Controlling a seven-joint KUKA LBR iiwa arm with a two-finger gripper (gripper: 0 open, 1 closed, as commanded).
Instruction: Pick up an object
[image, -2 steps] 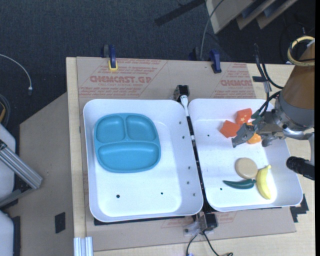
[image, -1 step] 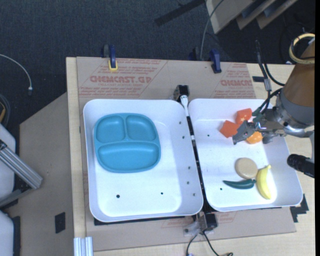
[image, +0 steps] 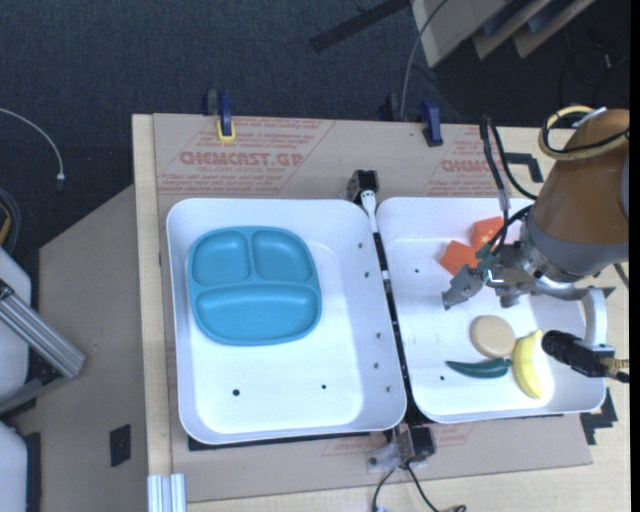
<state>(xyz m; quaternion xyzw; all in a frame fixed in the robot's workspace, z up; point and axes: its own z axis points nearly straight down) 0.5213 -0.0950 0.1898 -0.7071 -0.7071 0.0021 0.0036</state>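
My gripper (image: 485, 292) hangs over the right bin (image: 420, 330), near its middle, open with nothing between its fingers. Just behind it lie two orange pieces, one (image: 460, 256) to its upper left and the other (image: 487, 231) partly hidden by the wrist. In front of it sits a round beige object (image: 491, 335). A yellow banana (image: 529, 366) lies to the right of that one, and a dark green pepper-like object (image: 478, 368) lies along the front of the bin. The gripper touches none of them.
The left bin (image: 340, 380) holds a blue divided plate (image: 256, 285) in its back left part. A black divider (image: 380, 270) runs between the bins. Blue clamps (image: 224, 108) stand on the back edge of the cardboard bench.
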